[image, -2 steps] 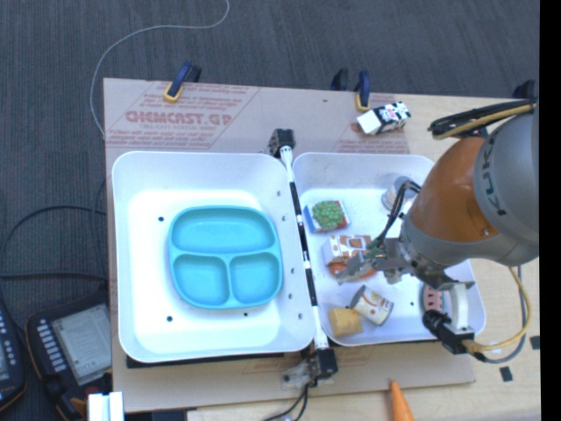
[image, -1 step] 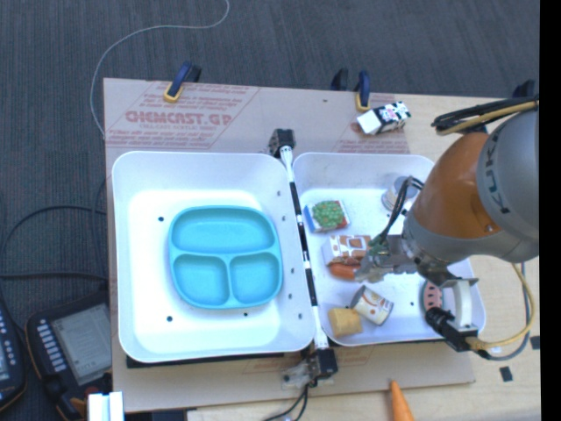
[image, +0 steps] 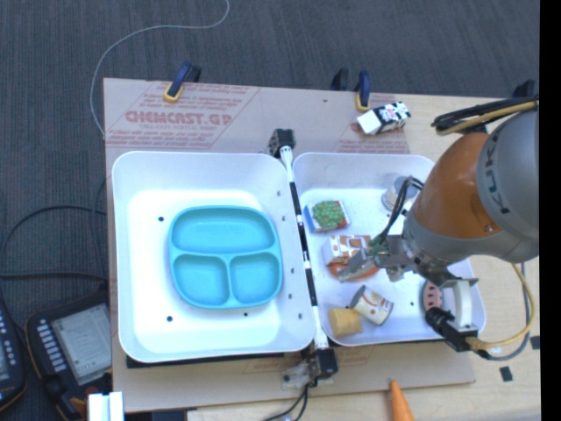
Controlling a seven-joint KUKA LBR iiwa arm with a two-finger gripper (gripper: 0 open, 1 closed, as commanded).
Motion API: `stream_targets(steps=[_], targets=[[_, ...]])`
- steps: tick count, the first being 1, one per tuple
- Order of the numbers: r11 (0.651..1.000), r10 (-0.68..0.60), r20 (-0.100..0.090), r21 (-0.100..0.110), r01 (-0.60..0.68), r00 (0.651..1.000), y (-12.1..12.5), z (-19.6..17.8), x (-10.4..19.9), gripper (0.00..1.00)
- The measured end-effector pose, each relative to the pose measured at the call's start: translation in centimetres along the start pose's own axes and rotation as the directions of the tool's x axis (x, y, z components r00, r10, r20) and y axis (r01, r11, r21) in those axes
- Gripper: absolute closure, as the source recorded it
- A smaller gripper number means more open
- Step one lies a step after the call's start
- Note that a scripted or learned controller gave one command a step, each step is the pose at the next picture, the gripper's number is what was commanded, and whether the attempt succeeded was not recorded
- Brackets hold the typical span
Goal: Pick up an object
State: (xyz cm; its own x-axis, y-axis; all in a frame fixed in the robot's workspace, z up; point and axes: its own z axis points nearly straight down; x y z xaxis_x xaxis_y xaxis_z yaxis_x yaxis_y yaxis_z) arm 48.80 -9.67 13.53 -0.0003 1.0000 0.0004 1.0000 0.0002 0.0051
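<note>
In the right bin (image: 307,169) my gripper (image: 366,263) hangs low over a red-and-white packet (image: 344,250), at the packet's right edge. A green-printed packet (image: 329,215) lies just behind it. Nearer the front lie a small white-and-red cup (image: 374,306) on its side and a tan chunk (image: 344,322). The grey-and-orange wrist (image: 456,204) covers much of the bin's right half. A shiny metal item (image: 396,193) peeks out at the wrist's left edge, and a pink piece (image: 430,295) shows below it.
The left bin (image: 140,323) holds a light-blue divided plate (image: 226,256). A black-and-white toy (image: 384,117) sits on the board behind the right bin. Clamps (image: 181,79) hold the board's back edge. The divider (image: 298,226) runs between the bins.
</note>
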Motion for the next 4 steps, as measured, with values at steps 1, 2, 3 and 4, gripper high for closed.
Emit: stream_targets(steps=[1, 2, 3, 4], targets=[[1.0, 0.0, 0.0, 0.0, 0.0, 1.0, 0.1, -1.0, 0.0, 1.0], [1.0, 0.0, 0.0, 0.0, 0.0, 1.0, 0.0, -0.9, 0.0, 0.0], [1.0, 0.001, 0.001, 0.002, -0.001, 1.0, -0.3, 4.8, 0.0, 0.0], [1.0, 0.002, 0.002, -0.003, -0.002, 1.0, -0.2, 3.7, 0.0, 1.0]])
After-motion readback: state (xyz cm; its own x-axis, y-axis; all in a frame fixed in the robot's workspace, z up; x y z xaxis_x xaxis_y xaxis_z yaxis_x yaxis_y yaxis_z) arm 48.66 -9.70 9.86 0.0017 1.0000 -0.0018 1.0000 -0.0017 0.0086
